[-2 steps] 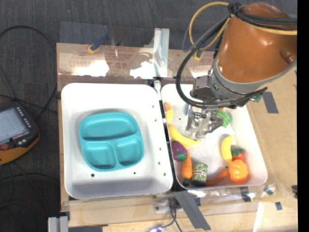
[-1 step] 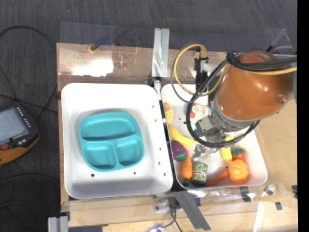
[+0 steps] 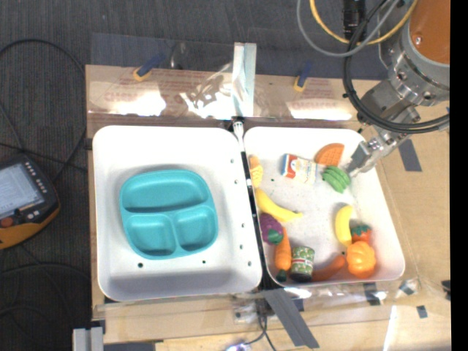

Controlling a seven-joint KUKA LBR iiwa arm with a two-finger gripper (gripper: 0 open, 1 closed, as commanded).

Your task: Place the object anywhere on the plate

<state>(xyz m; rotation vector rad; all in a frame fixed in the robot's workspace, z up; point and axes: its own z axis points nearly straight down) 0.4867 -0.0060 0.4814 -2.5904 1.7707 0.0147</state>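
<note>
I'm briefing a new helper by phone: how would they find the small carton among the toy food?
Look in the right-hand white bin, the one full of toy food, beside the bin with the teal plate. Near its far wall lies a small carton. It is the one boxy white item, with red and blue print, among rounded fruit and vegetables.

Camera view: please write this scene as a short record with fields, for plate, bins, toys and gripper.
plate: teal plate, three compartments, nothing on it
left bin: white bin, holds the plate
right bin: white bin, holds toy foods
toys: banana, pumpkin, small carton, green can
gripper: gripper at the right bin's upper right edge, beside a green toy
</note>
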